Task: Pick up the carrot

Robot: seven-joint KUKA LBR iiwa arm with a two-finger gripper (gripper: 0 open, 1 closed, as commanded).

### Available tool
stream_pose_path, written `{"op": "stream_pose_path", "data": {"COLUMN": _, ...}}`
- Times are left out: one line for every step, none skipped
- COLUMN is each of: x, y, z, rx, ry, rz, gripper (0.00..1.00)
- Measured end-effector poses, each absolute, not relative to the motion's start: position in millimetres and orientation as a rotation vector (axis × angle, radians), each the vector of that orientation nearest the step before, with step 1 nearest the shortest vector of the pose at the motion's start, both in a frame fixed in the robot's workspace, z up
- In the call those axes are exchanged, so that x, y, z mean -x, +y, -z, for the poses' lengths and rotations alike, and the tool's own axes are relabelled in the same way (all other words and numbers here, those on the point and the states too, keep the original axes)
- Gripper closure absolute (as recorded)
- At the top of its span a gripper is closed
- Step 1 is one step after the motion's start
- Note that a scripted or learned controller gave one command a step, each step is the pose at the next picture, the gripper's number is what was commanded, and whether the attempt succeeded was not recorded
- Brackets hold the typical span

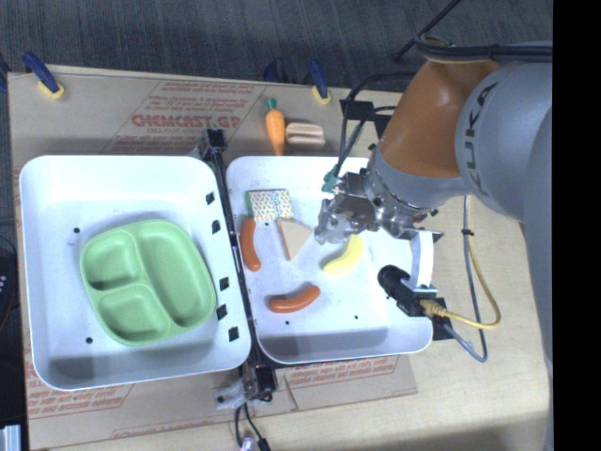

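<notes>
Camera view: the small orange carrot with a green top (273,126) lies on the brown cardboard-covered tabletop (169,111), just outside the far rim of the right-hand shallow white bin (376,336), beside a tan and pink toy sandwich (304,135). The metal two-finger tool (340,222) on the grey arm with an orange band (441,120) sits inside that bin, well apart from the carrot, directly above a yellow banana-shaped piece (344,256); whether the tool is wide or narrow cannot be told. Two orange sausage-shaped pieces (294,298), a pale wedge (294,241) and a speckled square block (269,203) also lie there. The left-hand white bin (56,195) holds a green divided plate (146,280).
</notes>
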State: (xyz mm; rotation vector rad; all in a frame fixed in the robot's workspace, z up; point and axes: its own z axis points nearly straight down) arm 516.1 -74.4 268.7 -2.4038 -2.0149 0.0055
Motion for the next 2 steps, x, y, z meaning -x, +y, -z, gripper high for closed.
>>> {"op": "stream_pose_path", "data": {"x": -483.7, "y": -115.3, "z": -284.7, "rx": 2.771, "ry": -1.477, "rz": -0.004, "gripper": 1.0}}
{"op": "stream_pose_path", "data": {"x": -483.7, "y": -115.1, "z": -284.6, "rx": 2.77, "ry": -1.478, "rz": -0.004, "gripper": 0.0}}
